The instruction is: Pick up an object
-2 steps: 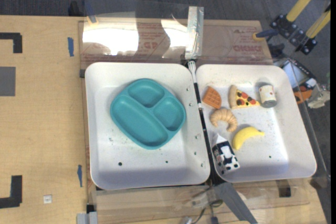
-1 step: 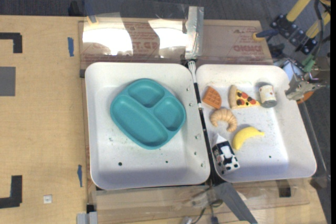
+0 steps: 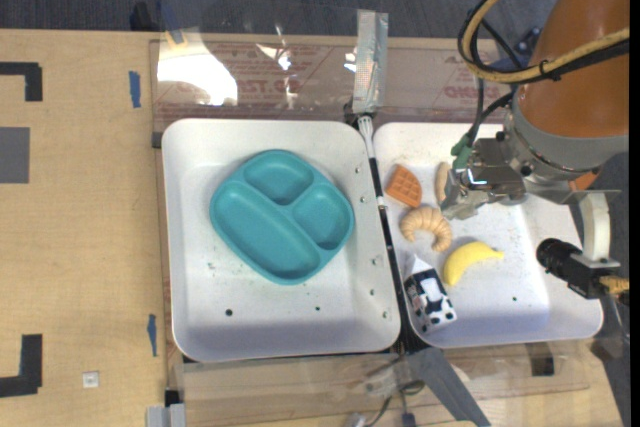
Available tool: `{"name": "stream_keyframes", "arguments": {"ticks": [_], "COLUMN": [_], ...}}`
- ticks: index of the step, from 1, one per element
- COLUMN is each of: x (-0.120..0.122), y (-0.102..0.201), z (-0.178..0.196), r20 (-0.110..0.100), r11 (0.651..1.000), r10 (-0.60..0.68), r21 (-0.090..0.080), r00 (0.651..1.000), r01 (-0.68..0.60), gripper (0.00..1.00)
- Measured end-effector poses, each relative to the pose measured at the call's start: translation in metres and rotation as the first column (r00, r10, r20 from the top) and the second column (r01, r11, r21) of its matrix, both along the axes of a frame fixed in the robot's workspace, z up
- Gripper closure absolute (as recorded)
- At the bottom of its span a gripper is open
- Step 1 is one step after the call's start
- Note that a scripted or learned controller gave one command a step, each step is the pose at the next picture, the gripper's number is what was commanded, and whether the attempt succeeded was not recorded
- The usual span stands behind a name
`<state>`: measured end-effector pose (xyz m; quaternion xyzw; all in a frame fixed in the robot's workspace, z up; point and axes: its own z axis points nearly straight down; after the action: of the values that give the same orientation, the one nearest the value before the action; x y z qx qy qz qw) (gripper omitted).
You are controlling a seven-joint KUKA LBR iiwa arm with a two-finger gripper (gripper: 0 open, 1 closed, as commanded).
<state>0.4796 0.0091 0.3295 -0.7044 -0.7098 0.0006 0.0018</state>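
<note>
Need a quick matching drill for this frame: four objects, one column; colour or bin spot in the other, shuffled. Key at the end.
Things:
1. plate
2. banana
3. croissant
4. waffle

Descriptions:
A. orange, at the right bin's far left, by the divider
B. teal, with compartments, in the left bin
C. yellow, nearer the front of the right bin
D. tan and curved, between the orange piece and the yellow one

Pairs: 1-B, 2-C, 3-D, 4-A

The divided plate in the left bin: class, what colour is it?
Teal, a plain blue-green all over. The plate shows best in the camera view.
</note>
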Motion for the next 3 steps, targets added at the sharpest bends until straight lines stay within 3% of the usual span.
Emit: {"name": "stream_keyframes", "arguments": {"ticks": [1, 2, 3], "x": [0.001, 0.0, 0.0], "y": [-0.058, 0.061, -0.014], "z": [0.109, 0.101, 0.106], "r20": [0.013, 0.001, 0.005], "r11": [1.0, 1.0, 1.0], "r10": [-0.01, -0.001, -0.013], "r21": [-0.003, -0.001, -0.003], "r00": [1.0, 1.0, 1.0], "r01": [0.01, 0.001, 0.013], "gripper": [1.0, 1.0, 1.0]}}
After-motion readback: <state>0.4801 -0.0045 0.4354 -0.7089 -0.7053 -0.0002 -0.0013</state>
